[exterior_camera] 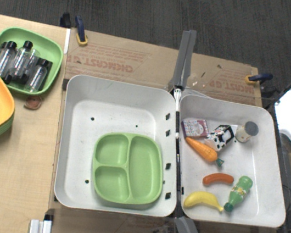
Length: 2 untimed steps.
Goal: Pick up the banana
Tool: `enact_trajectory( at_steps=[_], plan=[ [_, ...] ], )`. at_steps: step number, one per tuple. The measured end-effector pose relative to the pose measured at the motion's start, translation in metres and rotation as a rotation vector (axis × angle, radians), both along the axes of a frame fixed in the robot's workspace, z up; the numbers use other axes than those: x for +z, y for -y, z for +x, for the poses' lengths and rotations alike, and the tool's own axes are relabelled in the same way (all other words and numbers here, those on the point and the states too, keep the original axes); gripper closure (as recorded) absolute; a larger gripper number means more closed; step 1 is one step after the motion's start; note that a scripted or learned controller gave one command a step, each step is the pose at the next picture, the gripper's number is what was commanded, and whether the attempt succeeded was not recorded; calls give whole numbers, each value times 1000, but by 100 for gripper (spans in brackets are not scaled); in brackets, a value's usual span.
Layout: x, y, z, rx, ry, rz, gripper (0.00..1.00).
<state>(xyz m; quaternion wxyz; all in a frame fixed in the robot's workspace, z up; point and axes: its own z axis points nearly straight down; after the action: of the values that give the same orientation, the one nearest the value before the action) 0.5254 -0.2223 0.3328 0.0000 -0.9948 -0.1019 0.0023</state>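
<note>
While nothing's closing in yet, the banana (204, 200) sits in the right bin (267, 172), down by its front edge, a bit left of centre, lying flat with the curve bowing up toward the back wall. Gripper state: can't tell from here, so no call on that.

Looks like a toy banana, prob. light plastic, smooth and a bit slippery. Stiff enough, I'd guess, not to squash. Curved body, so a pinch near either tapered tip could squirt it out sideways. Best bet imo: come straight down on the fat middle, jaws across the short width, not along the length.

Neighbours matter. Green bottle (238, 193) lies just beside the banana's right tip, maybe touching, can't say for sure. Orange-red sausage (218, 179) is just behind, a narrow gap betw. the two. Front wall of the bin is near on the other side, so clearance is tight front and back. Left end has more room.

Carrot (203, 150), pink packet (194, 128), cow toy (221, 136) and a small capped pot (246, 131) are further back, well apart from it. Left bin (82, 130) holds a green divided plate (128, 168), no part in this.
</note>
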Motion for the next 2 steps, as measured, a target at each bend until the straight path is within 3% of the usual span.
enact_trajectory(
  at_steps=[1,2],
  plan=[
    [-11,-20,72,444,0,1,100],
    [-191,-39,36,472,0,4,100]
  ],
)
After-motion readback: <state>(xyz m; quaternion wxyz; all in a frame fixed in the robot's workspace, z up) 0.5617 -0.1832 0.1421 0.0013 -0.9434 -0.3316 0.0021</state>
